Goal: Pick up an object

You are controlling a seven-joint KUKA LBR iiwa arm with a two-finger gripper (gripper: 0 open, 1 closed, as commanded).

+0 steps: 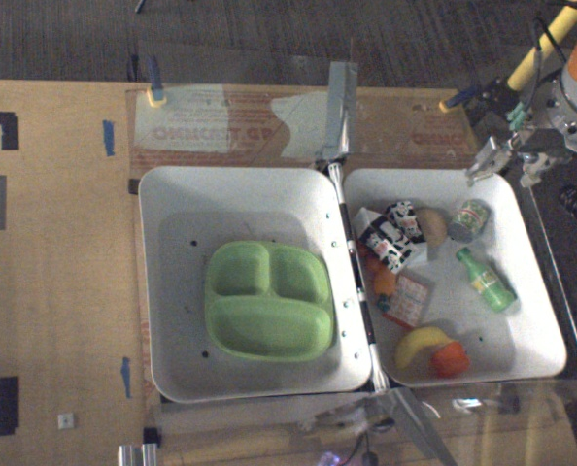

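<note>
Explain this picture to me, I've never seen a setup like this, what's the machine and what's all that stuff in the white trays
This is one camera fixed above a workbench, looking down at a slant. The machine is a robot arm coming in from the picture's right side; its two-finger gripper hangs over the top edge of the right shallow white bin, holding nothing that can be seen.

The left shallow white bin holds a green plastic plate with three compartments.

The right bin holds small toy groceries: a black-and-white patterned carton, a tan potato-like lump, a small green-labelled can, a green plastic bottle, a flat red-and-white packet, a yellow banana and a red-orange round fruit touching it.

The arm's job is to pick one up; it has not done so yet.
</note>
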